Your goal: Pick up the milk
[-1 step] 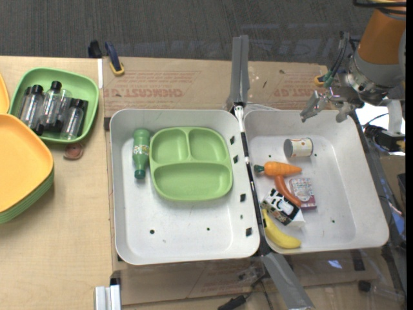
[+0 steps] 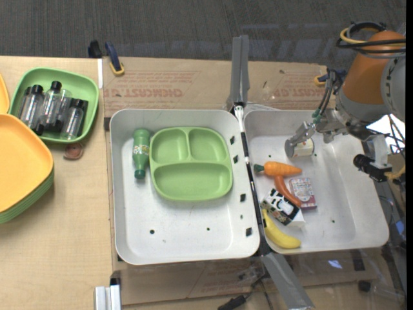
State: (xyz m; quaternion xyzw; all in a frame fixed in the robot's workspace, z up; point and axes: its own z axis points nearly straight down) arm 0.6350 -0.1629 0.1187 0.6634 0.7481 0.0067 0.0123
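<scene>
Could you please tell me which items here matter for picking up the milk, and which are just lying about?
Belongs to the job: milk carton, gripper, right bin.

Lying about: carrot, banana, red packet, green bottle, green divided plate, left bin.

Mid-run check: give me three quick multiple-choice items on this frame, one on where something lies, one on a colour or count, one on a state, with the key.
1. The milk carton lies in:
A. the right bin
B. the left bin
C. the green tray

2. How many sections has the green divided plate?
A. two
B. three
C. five

3. The green bottle is:
A. standing upright
B. lying on its side
C. held by the gripper

Key: 1 A, it sits in the right bin between the carrot and banana. 2 B, two small sections above one long one. 3 B, it lies flat beside the plate, far from the gripper.
</scene>
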